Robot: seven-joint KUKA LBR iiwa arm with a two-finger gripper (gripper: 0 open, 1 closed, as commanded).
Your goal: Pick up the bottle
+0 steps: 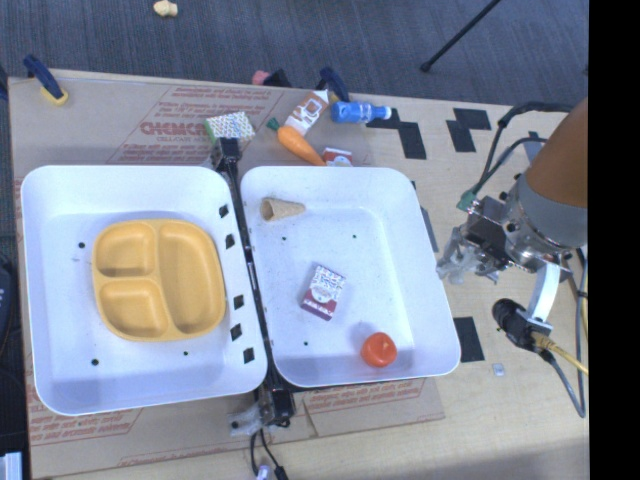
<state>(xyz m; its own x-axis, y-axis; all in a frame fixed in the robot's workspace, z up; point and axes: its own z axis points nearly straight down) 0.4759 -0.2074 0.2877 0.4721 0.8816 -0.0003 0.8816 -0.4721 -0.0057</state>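
Note:
A small blue bottle [356, 112] lies on its side on the cardboard behind the right bin [425, 228]. Beside it, to the left, lies a white bottle with an orange label [306, 114]. My gripper [455, 260] hangs over the bench just right of the right bin's right wall, well in front of both bottles and apart from them. Nothing shows between its fingers.
In the right bin lie a wafer cone [282, 208], a red and white carton [324, 292] and an orange ball-like fruit [379, 349]. The left bin [40, 268] bears a yellow divided plate [158, 279]. A carrot [298, 145], a small red box [339, 155] and a green packet [229, 126] lie near the bottles.

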